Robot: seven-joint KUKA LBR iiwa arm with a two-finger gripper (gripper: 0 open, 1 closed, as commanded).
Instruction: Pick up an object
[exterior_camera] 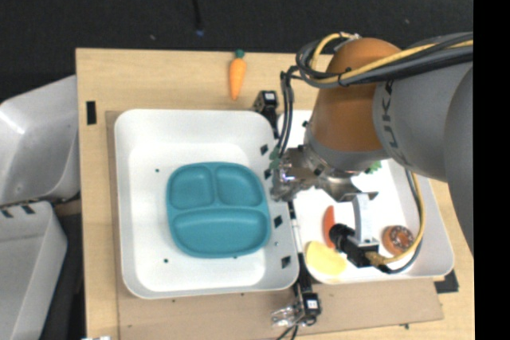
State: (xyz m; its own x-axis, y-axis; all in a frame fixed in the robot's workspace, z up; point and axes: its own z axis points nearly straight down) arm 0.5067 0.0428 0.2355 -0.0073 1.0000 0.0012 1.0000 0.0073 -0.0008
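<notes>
Just beside the pincer (298,182), its grip impossible to tell, stands the bin wall (288,241). Descending here risks striking it and grasping nothing.

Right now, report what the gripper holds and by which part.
Cannot be told. The arm hangs over the right bin and covers any hold; a red piece and a yellow piece lie beside its wrist.

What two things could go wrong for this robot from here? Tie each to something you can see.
1. The arm hangs over the right bin, where a yellow piece, a red piece and a brown thing lie close together; a grab may nudge one instead of catching it.
2. The yellow piece sits by the bin's front wall, which may block the grab.
</notes>
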